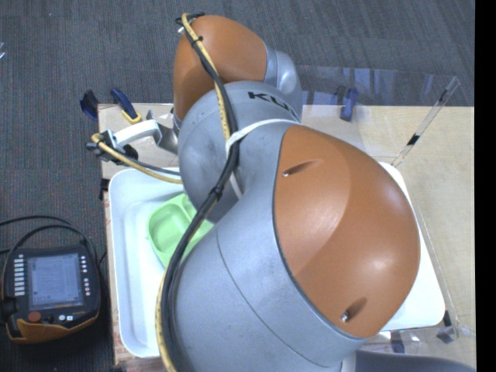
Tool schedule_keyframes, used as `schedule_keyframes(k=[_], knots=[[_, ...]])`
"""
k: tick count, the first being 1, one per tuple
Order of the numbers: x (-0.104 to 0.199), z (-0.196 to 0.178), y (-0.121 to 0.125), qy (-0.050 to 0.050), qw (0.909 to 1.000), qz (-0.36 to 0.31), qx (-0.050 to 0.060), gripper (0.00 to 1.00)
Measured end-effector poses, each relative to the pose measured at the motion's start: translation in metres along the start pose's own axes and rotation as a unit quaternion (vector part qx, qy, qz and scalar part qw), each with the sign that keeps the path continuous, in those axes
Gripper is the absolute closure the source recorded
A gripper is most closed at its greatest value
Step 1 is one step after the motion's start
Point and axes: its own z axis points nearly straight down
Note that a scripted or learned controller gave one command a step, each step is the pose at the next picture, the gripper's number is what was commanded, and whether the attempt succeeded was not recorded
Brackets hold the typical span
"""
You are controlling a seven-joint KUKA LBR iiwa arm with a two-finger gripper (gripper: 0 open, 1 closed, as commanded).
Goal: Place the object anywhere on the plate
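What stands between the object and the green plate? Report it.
Cannot tell. The arm covers most of the white bin from above, leaving a corner of the green plate showing. On that visible part nothing lies, but the path to it is hidden.

Arm [310,262]: smooth grey shell with glossy orange caps catching soft highlights. Plate [172,227]: pale green plastic, smooth, faintly shiny. Bin [128,231]: white plastic, smooth. Bench [442,142]: light wood, matt. Floor [46,53]: dark carpet, rough weave. Cable [225,122]: black and yellow sheathing.
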Motion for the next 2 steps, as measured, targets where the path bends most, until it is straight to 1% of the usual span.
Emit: schedule_keyframes(k=[1,2], knots=[[0.0,0.0,0.0,0.0,1.0,0.0,0.0,0.0],[-0.003,-0.067,-0.01,0.001,1.0,0.006,0.001,0.0]])
